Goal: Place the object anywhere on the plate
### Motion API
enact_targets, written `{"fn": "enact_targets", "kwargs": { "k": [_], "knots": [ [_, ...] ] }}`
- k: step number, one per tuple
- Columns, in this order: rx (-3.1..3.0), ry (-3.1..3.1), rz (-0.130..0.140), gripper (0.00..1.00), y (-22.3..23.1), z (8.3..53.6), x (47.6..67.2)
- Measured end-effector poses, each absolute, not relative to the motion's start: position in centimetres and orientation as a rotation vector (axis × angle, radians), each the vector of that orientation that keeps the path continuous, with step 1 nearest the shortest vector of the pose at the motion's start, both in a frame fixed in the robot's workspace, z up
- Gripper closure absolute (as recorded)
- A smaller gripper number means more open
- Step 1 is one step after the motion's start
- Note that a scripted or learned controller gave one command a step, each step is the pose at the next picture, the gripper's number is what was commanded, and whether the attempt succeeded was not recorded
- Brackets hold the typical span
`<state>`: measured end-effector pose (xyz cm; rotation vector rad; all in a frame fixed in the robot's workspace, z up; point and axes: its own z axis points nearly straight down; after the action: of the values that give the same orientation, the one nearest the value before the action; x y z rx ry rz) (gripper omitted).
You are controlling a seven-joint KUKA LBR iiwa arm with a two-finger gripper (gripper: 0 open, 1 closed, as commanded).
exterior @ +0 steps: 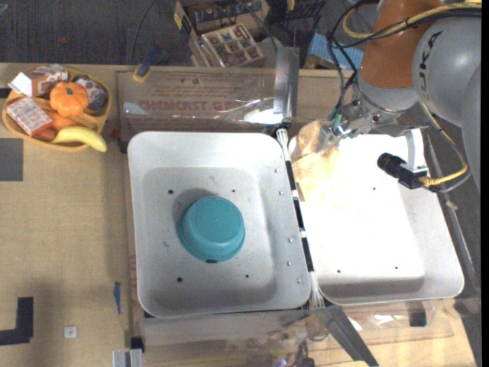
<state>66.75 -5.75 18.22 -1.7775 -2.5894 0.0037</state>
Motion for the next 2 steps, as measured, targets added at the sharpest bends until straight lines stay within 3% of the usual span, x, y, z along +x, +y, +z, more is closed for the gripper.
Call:
{"fn": "enact_targets", "kwargs": {
  "k": [1,2],
  "knots": [
    [-1.779,-2.589,0.002,1.0,-5.8,22.2,66.9],
    [-1.231,-2.889,0.002,1.0,-0.5,21.7,66.1]
  ]
}}
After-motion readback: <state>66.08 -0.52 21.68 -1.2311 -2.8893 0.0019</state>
